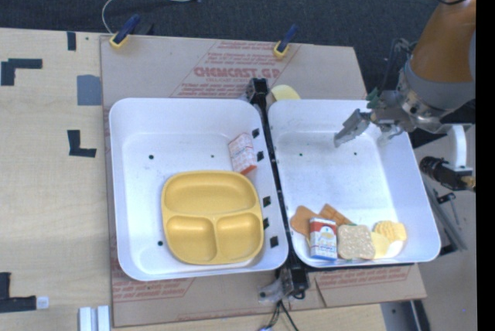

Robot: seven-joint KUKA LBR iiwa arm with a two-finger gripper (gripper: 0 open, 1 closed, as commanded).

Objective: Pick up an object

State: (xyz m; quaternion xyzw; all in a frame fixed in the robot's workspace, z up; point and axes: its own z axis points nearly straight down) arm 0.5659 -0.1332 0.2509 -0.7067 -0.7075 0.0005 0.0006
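Two bins logged. Left bin [131, 167]: yellow divided tray [213, 215], small carton [242, 152] near the divider. Right bin [402, 190]: can [322, 238], bread slice [355, 242], crackers [309, 217], yellow pieces [389, 237] crowded lower edge. I see gripper [357, 127] upper right, fingers spread, pinching nothing.

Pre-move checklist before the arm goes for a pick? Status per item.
1. Grey two-finger gripper above the right white bin, over bare floor: ok.
2. Nothing between its fingers: ok, the fingers look spread.
3. Targets in reach: small red-and-white can, brown bread slice, yellow ridged piece and orange flat pieces, clustered at that bin's near wall: ok.
4. Cluster spacing: not ok, items touch or overlap, and they sit close to the wall.
5. Left white bin holds a yellow divided plastic tray and a small red-and-white carton by the divider: ok.
6. Exact gripper height over the floor: cannot tell.
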